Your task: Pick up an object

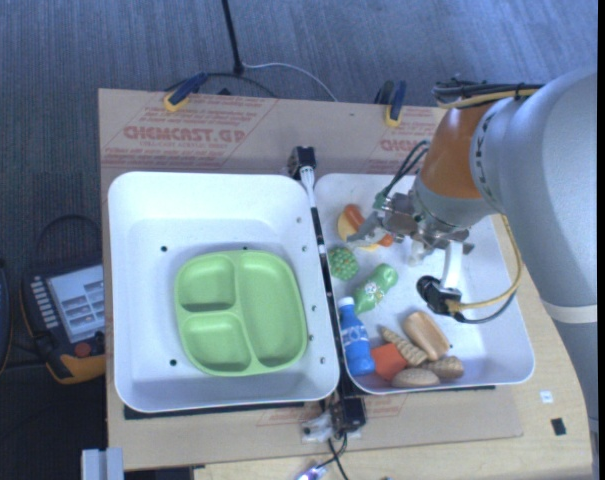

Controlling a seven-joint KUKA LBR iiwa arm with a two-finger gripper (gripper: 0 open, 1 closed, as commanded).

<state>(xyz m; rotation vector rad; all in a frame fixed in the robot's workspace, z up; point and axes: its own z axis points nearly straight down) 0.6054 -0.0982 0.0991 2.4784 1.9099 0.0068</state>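
Toy food [407, 343] – heaped in right bin [517, 363].

Green three-compartment plate [240, 311] in left bin [142, 208]; yellow-blue clamps [185, 90] at bench's [132, 128] far edge.

Grey-blue carpet [102, 28] covers the floor around the table [182, 133], whose top is brown printed cardboard. A black pole [228, 18] rises at the far side. A handheld control pendant [67, 308] lies left.
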